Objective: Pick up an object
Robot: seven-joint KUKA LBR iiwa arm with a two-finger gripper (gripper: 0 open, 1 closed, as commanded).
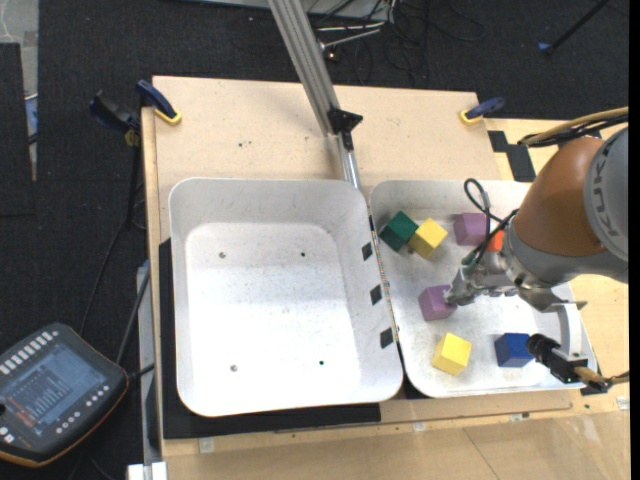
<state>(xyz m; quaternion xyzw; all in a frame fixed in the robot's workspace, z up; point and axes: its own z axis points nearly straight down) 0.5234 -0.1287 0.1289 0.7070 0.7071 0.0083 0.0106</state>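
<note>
- Setting: a pale wooden bench [300,128] was recorded on a dark carpeted floor, fixed at its far corners by two blue-and-yellow clamps [160,103]. A slanted metal rail [305,53] was seen running down from the top of the view to the gap between the bins. A handheld control pendant [50,393] was noted on the floor at lower left.
- Bins: two shallow white bins were counted, side by side. The left bin [270,293] was speckled with dark marks. The right bin [420,368] was found to hold all the blocks.
- End effector: the gripper [468,286] was seen low in the right bin, under the grey arm [565,208] reaching in from the right. It was placed just beside the lower purple block [435,303], on that block's right. Whether it was touching the block could not be told, and how far it was open could not be told either, its tip being blurred and partly covered by the wrist.
- Blocks, counted: six in all.
  - Two purple: the lower one named above, and one [468,228] at the far side of the bin, close to the arm.
  - Two yellow: one [431,237] just beside the green block, one [452,353] near the front rim.
  - One green block [399,231], towards the far left of the right bin.
  - One blue block [513,349], near the front, partly crowded by dark fittings of the arm.
- Hard to make out: cables [478,200] looped above the wrist; an orange detail near the wrist was too small to be identified.
</note>
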